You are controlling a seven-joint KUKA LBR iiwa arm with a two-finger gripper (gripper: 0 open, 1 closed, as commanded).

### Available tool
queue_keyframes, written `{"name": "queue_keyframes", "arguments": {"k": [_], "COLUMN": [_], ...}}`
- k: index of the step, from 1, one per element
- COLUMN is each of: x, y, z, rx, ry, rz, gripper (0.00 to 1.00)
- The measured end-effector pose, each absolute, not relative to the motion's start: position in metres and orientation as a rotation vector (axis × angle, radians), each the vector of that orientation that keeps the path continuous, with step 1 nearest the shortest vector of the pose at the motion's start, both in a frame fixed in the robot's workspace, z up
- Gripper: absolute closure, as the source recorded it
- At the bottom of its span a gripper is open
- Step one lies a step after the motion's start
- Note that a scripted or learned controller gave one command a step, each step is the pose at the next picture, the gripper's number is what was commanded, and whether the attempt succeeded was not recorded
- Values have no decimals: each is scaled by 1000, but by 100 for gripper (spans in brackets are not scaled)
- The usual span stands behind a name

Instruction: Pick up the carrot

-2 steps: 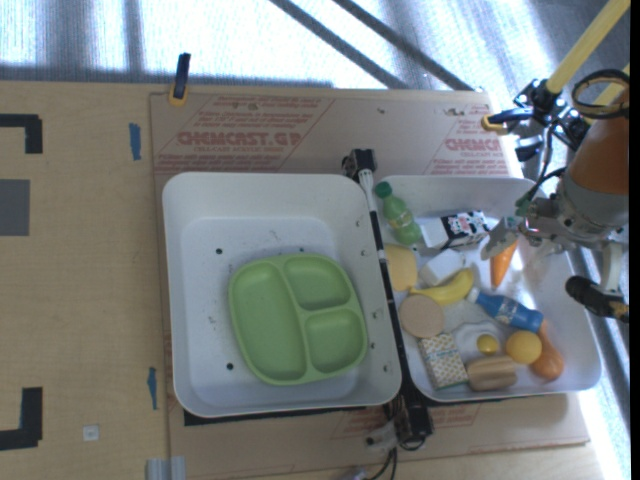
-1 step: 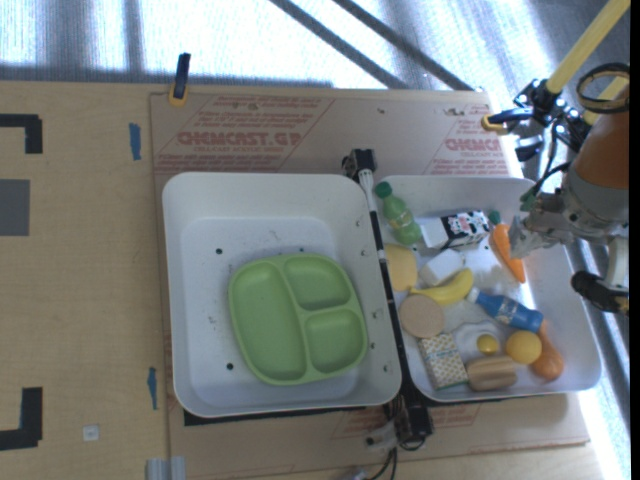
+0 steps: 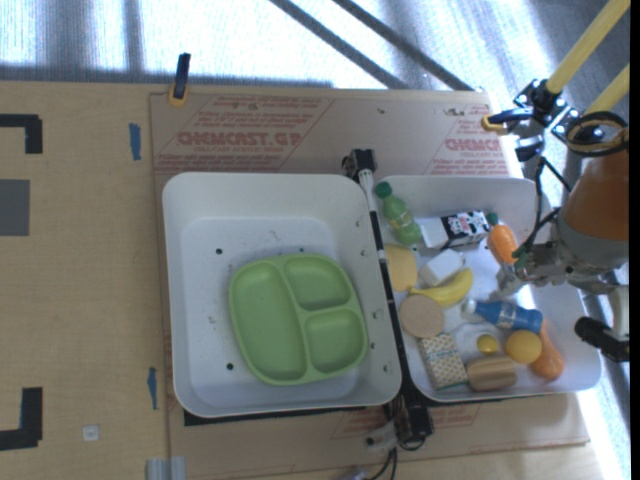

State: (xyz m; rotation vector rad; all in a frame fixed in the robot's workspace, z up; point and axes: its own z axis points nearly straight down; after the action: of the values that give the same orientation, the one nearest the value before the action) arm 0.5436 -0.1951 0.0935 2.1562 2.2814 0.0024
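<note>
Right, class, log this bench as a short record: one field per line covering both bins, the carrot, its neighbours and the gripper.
left bin: holds a green divided plate
right bin: crowded with toy food
carrot: orange, at the right bin's upper right, beside a black and white carton
other items: banana, blue bottle, green bottle, lemon
gripper: low over the right bin, just below the carrot
grasp: cannot tell

Red print "CHEMCAST" on protective sheet (image 3: 250, 133) beyond left bin; repeated far right, partly hidden.
</note>
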Motion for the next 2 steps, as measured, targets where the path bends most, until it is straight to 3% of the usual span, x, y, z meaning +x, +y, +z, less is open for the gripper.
{"name": "queue_keyframes", "arguments": {"k": [1, 2], "x": [639, 641], "y": [-168, -166], "z": [91, 90], "rx": [2013, 2005], "ry": [2424, 2413], "rz": [-21, -5], "gripper": [100, 0]}}
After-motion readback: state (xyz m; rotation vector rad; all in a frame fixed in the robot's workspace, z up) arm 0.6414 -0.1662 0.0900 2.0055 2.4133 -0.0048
